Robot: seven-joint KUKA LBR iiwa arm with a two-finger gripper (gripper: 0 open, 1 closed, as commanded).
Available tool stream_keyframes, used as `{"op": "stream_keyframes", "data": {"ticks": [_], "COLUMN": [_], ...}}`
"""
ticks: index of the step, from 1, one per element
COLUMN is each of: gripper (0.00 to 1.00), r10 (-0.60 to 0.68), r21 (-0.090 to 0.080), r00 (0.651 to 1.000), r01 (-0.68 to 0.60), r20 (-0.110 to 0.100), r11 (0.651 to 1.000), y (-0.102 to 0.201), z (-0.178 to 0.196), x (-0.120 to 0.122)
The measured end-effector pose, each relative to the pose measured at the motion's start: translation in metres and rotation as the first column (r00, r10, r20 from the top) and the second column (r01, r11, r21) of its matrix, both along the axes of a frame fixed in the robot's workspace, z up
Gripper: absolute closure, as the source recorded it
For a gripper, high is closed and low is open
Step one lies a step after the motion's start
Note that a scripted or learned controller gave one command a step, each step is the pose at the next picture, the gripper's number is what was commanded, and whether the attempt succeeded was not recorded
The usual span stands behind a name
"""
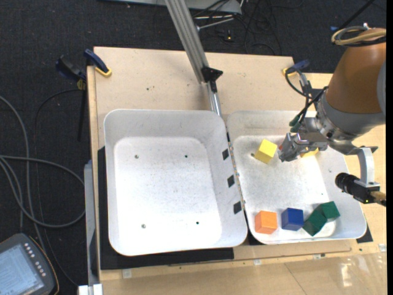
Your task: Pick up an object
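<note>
A yellow cube (266,150) lies in the right bin (288,183) near its back left. My gripper (290,151) hangs just right of that cube, low over the bin floor, with the orange-banded arm (359,78) behind it. A sliver of something yellow shows right of the gripper; what it is cannot be made out. Along the bin's front edge sit an orange cube (266,221), a blue cube (293,219) and two green blocks (322,217), touching each other.
The left bin (166,183) sits beside the right one, joined by black clips. A grey metal pole (187,32) slants in from the top to the bins' shared back edge. Clamps hold the bench corners. Cables lie on the dark floor.
</note>
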State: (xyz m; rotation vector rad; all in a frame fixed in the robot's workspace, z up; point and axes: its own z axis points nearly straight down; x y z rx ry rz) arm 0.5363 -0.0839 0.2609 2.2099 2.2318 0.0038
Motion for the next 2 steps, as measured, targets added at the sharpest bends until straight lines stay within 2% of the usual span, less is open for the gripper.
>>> {"op": "stream_keyframes", "data": {"ticks": [2], "gripper": [1.0], "r10": [-0.001], "r21": [0.0], "r00": [1.0], "r01": [0.001], "r20": [-0.002], "r11": [1.0], "y": [0.115], "z": [-0.014], "x": [0.027]}}
